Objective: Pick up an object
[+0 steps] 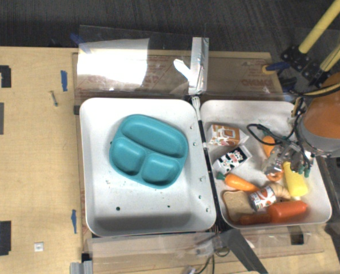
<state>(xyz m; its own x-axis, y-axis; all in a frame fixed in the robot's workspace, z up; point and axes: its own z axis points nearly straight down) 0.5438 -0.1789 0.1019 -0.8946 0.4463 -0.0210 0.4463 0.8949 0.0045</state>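
The right white bin (312, 108) holds several toy foods. Among them are a small printed box (224, 135), a black-and-white carton (232, 157), an orange carrot (239, 181), a striped can (262, 197), a bread slice (234, 201), a red sausage (281, 210) and a yellow piece (295, 184). My gripper (280, 165) hangs low over the right side of this bin, just left of the yellow piece and above the can. An orange item (268, 145) lies partly behind its cables.
The left white bin (95, 153) carries a teal divided plate (148, 150). A clear plastic sheet (141, 67) stands behind the bins. The arm's orange band (327, 119) overhangs the right bin's far right corner. Yellow bars (324, 19) cross the upper right.
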